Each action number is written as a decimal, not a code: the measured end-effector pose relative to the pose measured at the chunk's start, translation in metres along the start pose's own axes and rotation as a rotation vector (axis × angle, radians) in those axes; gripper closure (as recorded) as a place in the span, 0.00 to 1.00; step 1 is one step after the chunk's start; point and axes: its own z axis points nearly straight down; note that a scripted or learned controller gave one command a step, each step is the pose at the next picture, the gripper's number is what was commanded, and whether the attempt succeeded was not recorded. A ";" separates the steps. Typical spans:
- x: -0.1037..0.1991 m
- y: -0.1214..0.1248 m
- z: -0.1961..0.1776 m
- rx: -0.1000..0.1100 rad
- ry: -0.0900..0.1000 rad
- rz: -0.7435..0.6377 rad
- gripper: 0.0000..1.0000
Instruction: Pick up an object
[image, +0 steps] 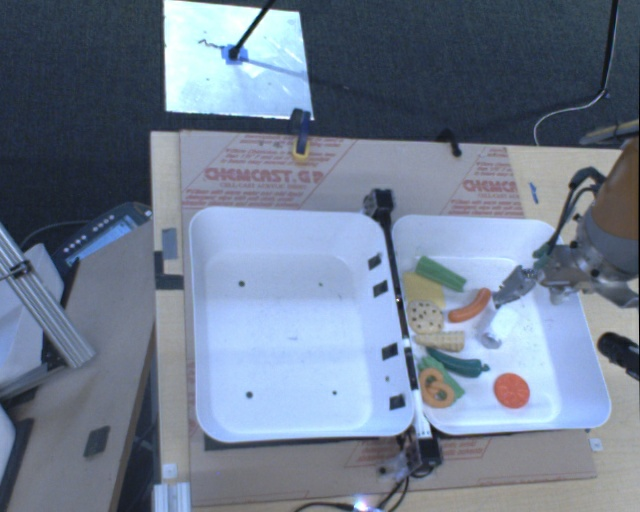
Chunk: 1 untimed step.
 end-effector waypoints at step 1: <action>0.005 0.053 0.145 0.003 0.001 -0.003 0.00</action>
